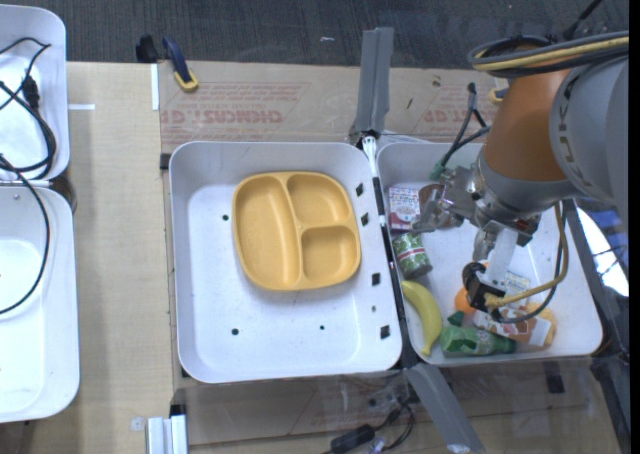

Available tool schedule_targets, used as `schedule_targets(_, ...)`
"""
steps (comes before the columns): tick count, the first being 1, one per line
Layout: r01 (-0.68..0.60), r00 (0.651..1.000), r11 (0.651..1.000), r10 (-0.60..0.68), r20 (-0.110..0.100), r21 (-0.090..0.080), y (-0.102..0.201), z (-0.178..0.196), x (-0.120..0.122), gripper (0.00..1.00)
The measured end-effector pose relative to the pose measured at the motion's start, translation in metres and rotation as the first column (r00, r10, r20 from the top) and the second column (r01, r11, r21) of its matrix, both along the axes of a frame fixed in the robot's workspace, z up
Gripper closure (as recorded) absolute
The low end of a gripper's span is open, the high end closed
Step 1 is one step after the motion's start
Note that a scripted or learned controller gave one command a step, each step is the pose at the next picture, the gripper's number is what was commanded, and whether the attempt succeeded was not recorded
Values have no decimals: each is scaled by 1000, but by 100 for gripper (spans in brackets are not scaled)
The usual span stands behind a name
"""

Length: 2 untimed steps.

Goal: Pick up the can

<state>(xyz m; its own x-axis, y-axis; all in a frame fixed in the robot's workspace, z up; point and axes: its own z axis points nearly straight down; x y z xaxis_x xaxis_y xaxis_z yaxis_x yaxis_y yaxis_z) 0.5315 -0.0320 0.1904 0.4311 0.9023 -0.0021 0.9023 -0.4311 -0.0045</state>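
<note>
The can (411, 255), small with a green label and a silver top, lies on its side near the left wall of the right bin (585, 337). My gripper (433, 214) hangs just above and to the right of it, below the orange wrist band, close to the can's upper end. From this angle I see nothing held in the gripper.
A pink and white packet (404, 204) lies just behind the can. In front of it are a banana (425, 314), a green packet (472, 340), an orange item (463, 302) and a carton (525, 322). A yellow divided plate (297, 230) sits in the left bin (200, 342).
</note>
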Motion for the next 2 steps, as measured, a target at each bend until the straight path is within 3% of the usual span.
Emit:
schedule_targets(1, 40, 999, 999, -40, -1, -1, 58, 0, -47, 0)
schedule_targets(2, 86, 996, 996, -86, 0, -3, 44, 0, 19, 0)
